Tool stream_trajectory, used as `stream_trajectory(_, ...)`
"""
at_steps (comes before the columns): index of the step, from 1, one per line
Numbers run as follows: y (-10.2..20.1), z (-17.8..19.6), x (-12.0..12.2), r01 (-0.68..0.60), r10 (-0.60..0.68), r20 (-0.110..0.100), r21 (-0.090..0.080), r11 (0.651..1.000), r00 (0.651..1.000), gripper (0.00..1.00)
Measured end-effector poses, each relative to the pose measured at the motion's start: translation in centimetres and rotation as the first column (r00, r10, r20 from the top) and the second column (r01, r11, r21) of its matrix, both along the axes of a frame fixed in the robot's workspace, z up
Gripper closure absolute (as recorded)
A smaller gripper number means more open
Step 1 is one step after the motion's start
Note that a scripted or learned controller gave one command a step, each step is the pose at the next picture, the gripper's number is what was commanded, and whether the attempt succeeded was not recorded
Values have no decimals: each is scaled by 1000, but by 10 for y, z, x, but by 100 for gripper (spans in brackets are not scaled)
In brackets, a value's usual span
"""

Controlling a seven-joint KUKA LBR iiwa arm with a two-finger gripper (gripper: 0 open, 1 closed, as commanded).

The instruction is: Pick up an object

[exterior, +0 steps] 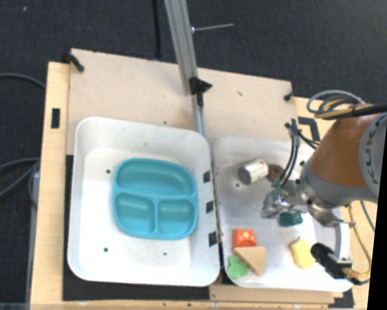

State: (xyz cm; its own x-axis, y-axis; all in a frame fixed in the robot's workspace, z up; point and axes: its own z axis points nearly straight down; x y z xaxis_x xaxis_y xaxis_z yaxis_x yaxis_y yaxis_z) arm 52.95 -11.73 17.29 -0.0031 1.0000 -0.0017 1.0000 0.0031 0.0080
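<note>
**Gripper over right bin, grip state unclear**

While the gripper (279, 208) hangs mid-bin, I cannot tell whether it grips anything. A teal object (290, 219) sits touching at its 4 o'clock, small, mostly hidden. Silver cylinder (253, 171) at 10 o'clock.

Teal object (290, 218) mostly hidden under claw (276, 206); identity unclear.
</note>
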Motion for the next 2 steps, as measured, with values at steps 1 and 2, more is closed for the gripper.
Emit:
stream_trajectory(1,-4,58,-7,0,0,1,-1,1000,1000,100)
stream_trajectory(2,-5,68,-5,-2,2,-4,1,1000,1000,100)
